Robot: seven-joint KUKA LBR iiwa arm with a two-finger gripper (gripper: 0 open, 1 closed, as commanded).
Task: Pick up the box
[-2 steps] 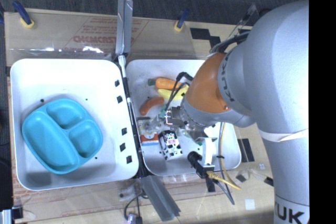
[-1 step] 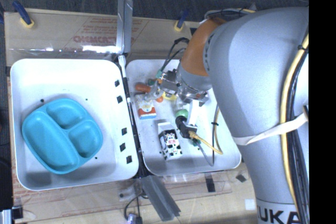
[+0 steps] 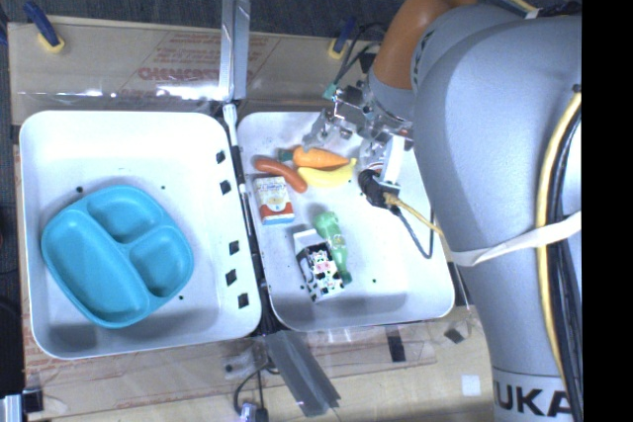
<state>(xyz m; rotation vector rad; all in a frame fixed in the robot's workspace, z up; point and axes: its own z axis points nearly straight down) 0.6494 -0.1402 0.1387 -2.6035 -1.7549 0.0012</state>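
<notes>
- Two white bins side by side on the bench: left bin (image 3: 40, 148), right bin (image 3: 415, 287).
- Left bin holds a blue divided tray (image 3: 114, 254), three compartments, lying toward the near-left part of the bin.
- Box (image 3: 274, 199): small, red and white, lying flat in the right bin, close to its left wall, about mid-depth.
- Just far of the box: a red sausage-like toy (image 3: 280, 172), with a carrot (image 3: 322, 158) and a yellow banana-like piece (image 3: 327, 176) to its right, all bunched together.
- Near of the box: a green bottle-shaped item (image 3: 331, 237) and a black-and-white carton (image 3: 320, 268), touching each other.
- Arm (image 3: 495, 114) reaches in from the right, orange band up high, covering the right bin's far-right part.
- Gripper (image 3: 348, 119) sits at the far side of the right bin, just beyond the carrot, apart from the box. Cannot tell its opening from this angle.
</notes>
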